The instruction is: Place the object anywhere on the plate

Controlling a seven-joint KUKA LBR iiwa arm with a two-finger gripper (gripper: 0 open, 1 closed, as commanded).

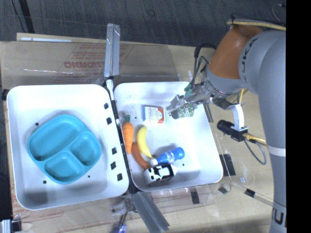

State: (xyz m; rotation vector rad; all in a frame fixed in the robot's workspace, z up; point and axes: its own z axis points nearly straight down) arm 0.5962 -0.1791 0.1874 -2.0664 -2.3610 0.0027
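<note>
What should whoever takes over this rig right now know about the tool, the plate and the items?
Tool: over the upper right part of the right bin, with something small and greenish at its tip; whether it is gripped is unclear.
Blue divided plate: in the left bin, with nothing on it.
In the right bin: a small red and white carton, a carrot, a banana, a blue bottle and a black and white item near the front edge.
Done: nothing placed yet.
Left: secure an object, carry it across to the left bin, set it on the plate.
</note>
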